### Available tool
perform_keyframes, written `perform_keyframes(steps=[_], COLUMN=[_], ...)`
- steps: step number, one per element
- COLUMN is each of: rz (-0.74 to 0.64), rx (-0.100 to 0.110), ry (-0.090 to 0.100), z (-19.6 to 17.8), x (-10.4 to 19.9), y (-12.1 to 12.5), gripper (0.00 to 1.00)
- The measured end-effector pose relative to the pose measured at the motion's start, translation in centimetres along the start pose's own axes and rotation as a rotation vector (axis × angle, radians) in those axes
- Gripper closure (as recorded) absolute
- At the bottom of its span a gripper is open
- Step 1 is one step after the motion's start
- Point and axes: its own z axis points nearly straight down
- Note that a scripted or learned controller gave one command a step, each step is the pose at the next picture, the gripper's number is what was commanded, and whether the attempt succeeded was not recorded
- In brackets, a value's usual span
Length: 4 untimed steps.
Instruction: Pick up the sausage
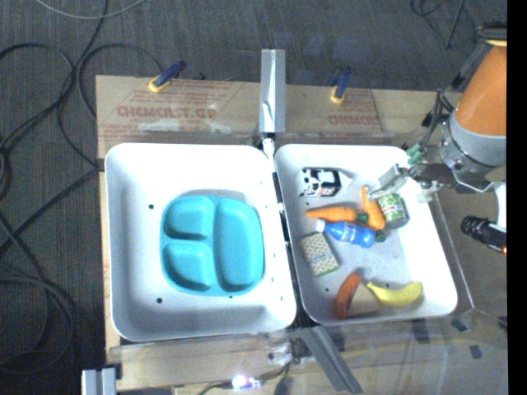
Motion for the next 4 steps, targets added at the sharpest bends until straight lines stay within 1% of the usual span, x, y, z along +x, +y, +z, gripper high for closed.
perform_keyframes(steps=[1, 2, 3, 4], rz=[-0.016, -0.077, -0.079, -0.079], rx=[-0.006, -0.032, -0.029, -0.026], ry=[0.000, -0.007, 0.001, 0.002], z=[15.8, 16.6, 15.6, 15.7], x=[1.6, 2.2, 2.5, 2.5], y=[-4.2, -5.4, -5.4, -5.4], gripper=[0.00, 0.00, 1.00, 0.00])
